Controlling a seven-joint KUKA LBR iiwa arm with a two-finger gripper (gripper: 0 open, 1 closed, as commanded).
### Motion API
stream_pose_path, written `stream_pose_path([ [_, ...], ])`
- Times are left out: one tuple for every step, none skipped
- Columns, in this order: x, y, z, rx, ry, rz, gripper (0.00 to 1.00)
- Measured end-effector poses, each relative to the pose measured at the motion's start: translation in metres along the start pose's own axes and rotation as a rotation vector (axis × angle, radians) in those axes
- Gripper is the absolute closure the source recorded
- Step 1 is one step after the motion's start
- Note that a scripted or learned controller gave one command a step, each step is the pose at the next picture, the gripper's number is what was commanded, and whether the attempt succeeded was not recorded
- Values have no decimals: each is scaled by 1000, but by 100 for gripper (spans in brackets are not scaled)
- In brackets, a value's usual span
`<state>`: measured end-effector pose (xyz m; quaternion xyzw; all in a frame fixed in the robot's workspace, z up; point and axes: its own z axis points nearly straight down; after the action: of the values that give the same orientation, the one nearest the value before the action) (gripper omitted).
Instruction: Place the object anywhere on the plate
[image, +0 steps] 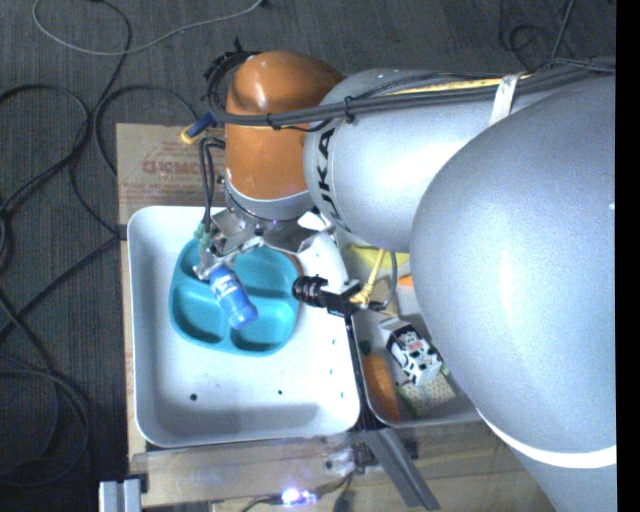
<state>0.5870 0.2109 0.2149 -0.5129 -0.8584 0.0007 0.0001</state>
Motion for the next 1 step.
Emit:
stream_pose_path([
  [1, 0, -6, 5, 3, 0, 100],
])
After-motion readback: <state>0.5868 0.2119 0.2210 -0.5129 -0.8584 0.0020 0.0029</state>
